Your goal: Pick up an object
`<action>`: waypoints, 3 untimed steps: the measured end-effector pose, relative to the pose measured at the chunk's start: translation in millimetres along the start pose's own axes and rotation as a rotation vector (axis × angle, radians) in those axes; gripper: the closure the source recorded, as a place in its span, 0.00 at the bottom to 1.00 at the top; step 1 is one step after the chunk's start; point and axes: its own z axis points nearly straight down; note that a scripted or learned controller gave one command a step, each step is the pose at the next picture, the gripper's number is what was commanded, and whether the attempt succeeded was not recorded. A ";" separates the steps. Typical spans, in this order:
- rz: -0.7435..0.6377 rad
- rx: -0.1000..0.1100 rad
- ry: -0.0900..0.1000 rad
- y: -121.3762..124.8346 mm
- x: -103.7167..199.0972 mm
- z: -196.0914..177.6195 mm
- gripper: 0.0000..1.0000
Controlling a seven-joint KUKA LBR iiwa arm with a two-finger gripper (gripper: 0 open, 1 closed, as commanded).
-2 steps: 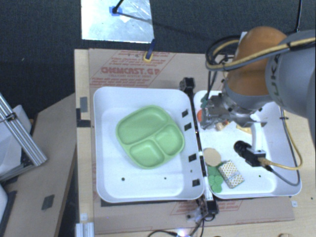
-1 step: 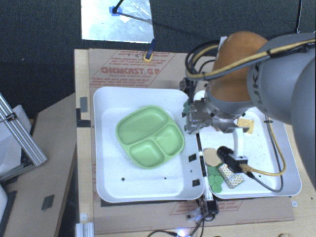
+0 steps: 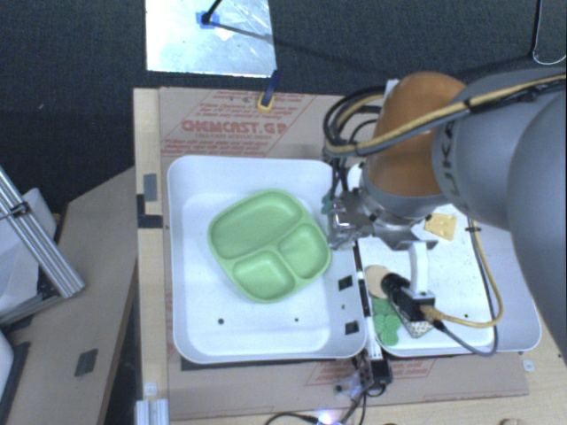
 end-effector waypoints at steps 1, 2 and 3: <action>0.003 -0.002 0.001 -3.3 -1.2 -5.7 1.00; 0.000 -0.002 0.001 3.5 3.8 -19.2 1.00; 0.005 0.000 -0.001 1.0 3.3 1.4 1.00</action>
